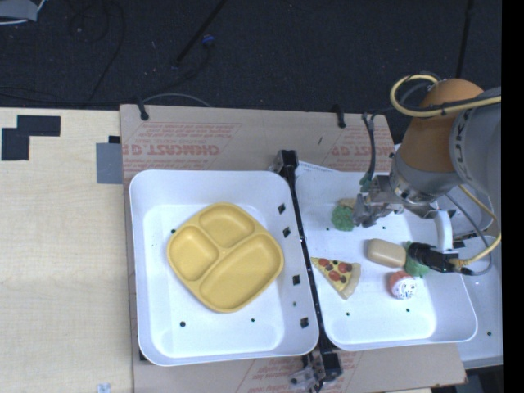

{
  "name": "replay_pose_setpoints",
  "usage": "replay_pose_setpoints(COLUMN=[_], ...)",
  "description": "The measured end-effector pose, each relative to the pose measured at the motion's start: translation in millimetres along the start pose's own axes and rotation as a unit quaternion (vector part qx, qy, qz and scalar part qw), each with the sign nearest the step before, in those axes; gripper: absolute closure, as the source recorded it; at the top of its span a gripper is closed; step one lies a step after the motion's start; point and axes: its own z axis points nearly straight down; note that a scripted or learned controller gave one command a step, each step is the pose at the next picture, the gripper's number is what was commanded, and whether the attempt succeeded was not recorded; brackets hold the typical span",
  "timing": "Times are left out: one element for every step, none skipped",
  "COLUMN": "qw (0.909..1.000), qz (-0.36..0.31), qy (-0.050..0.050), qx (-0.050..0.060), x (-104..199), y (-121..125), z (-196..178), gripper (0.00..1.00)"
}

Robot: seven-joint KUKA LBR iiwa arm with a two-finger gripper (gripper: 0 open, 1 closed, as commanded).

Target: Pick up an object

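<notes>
- Reddish block lettering (pixel 176 148) is showing on the cardboard sheet (pixel 205 129) under the bins; it is running upside down from this view and is too faint to read with any certainty; a second strip of the same print is peeking out at the near edge below the bins.
- No brand or label is showing on any of the toys or on the bins.
- The gripper (pixel 370 210) is hanging low over the far left part of the right bin (pixel 442 322), with the arm (pixel 434 137) reaching in from the right; whether the jaws are apart or together cannot be told from this slant.
- A green broccoli toy (pixel 343 217) is lying on the bin floor just beside the jaws, on their left, close to the wall between the two bins; it is not seen between them.
- A tan bread-roll toy (pixel 385 252) is resting nearer the camera than the jaws, apart from them; a pizza slice toy (pixel 337 274) is lying to its left, near the dividing wall; a small red and white round toy (pixel 402 286) is sitting near the roll, on its near side.
- The left bin (pixel 155 334) is holding a yellow three-compartment plate (pixel 225 256), lying flat.
- Both bins are sitting on the pale wooden bench (pixel 57 260).
</notes>
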Motion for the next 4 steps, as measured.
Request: replay_pose_setpoints(qw=[1.0000,1.0000,1.0000,1.0000], qz=[-0.001,-0.003,-0.005,-0.006], qy=[0.000,0.000,0.001,0.001], qx=[0.000,-0.001,0.002,0.004], x=[-7,-13,35,94], y=[3,2,-14,-30], z=[-61,-124,-127,-112], gripper=[1.00,1.00,1.00,1.00])
